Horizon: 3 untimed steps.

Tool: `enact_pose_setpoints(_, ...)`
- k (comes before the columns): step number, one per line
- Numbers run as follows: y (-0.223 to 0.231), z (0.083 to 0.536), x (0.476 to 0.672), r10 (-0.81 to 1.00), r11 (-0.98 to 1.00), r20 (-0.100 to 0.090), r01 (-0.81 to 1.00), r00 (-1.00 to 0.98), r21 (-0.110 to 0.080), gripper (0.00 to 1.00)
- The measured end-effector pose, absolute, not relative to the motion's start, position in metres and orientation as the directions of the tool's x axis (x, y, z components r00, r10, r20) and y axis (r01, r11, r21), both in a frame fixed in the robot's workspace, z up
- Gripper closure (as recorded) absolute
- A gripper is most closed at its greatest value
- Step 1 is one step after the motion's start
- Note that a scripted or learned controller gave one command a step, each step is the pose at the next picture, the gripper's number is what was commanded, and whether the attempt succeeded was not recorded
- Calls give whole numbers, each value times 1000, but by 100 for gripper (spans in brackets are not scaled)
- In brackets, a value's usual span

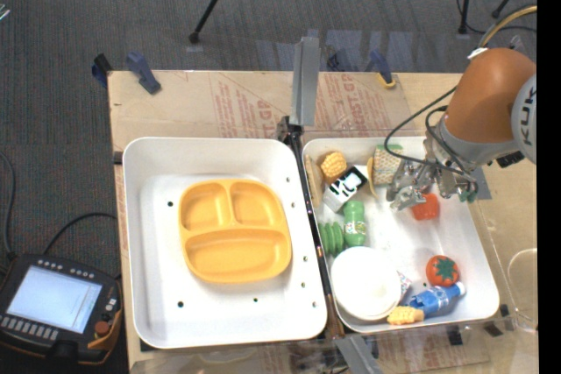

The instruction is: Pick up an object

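Note:
My gripper (406,191) hangs low over the upper middle of the right bin (469,232), below the arm's orange wrist band (489,96). A small orange-red block (427,207) lies just to its right, touching or nearly touching it. A tan woven piece (382,167) sits just left of the gripper. Nothing shows held in the gripper.
The right bin also holds a yellow corn piece (333,164), a white and black box (347,185), a green bottle (354,223), green pods (331,237), a white bowl (365,283), a tomato (443,269) and a blue bottle (436,300). A yellow divided plate (235,229) lies in the left bin (149,188).

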State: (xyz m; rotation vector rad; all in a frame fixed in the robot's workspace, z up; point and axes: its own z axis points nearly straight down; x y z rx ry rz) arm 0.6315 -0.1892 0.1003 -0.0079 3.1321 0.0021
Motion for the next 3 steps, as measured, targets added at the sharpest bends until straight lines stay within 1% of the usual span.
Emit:
enact_pose_setpoints(1,-206,87,591,382,924,0,382,-924,1,100)
enact_pose_setpoints(2,-206,87,591,381,925,0,381,-925,1,0)
enact_pose_setpoints(3,-165,88,638,235,972,-2,235,-972,2,0)
